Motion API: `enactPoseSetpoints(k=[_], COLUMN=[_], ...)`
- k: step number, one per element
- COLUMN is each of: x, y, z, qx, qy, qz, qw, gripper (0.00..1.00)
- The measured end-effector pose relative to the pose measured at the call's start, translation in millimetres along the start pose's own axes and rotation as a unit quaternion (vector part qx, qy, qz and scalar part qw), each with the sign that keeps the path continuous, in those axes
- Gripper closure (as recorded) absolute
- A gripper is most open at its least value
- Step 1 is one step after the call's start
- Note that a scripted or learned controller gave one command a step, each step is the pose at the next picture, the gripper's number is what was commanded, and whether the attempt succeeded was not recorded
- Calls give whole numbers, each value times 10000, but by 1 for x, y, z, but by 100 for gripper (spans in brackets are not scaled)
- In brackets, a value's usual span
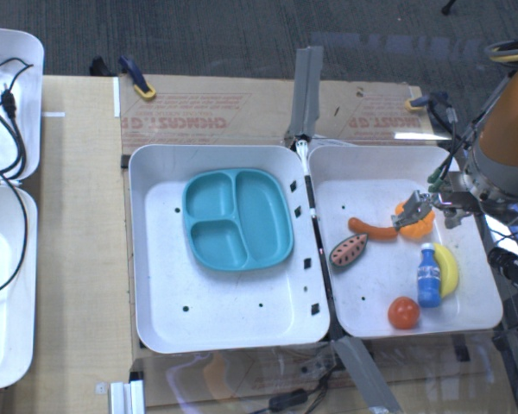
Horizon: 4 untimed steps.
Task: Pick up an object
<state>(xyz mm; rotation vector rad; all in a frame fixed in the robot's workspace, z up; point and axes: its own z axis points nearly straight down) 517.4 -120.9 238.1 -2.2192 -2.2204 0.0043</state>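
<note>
The right bin (363, 171) holds several objects. An orange carrot-like piece (371, 228) lies near its middle, with a brown oval object (348, 250) just below and to its left. A round orange object (420, 223) sits at the right, and my gripper (412, 212) hangs right over its left side, partly hiding it. A blue bottle (428, 276) lies beside a yellow banana (450, 270). A red ball-like fruit (403, 312) rests near the front edge. The arm's orange band (508, 132) rises at the far right.
A teal divided plate (238, 218) lies in the left bin (155, 300). A grey divider bar (306, 93) stands between the bins at the back. White tubs with black cables (4, 119) sit at the far left. Blue-and-yellow clamps (135, 78) hold the cardboard backing.
</note>
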Motion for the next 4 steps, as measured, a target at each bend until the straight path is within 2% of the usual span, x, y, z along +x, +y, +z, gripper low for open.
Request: enactPoseSetpoints(k=[1, 2, 3, 4], x=[-78, -85, -87, -21], y=[22, -20, -19, 19], z=[89, 148, 138, -9], qx=[0, 9, -7, -7], qy=[1, 32, 10, -3], qz=[18, -2, 22, -7], qw=[10000, 10000, 10000, 10000], gripper=[0, 0, 100, 100])
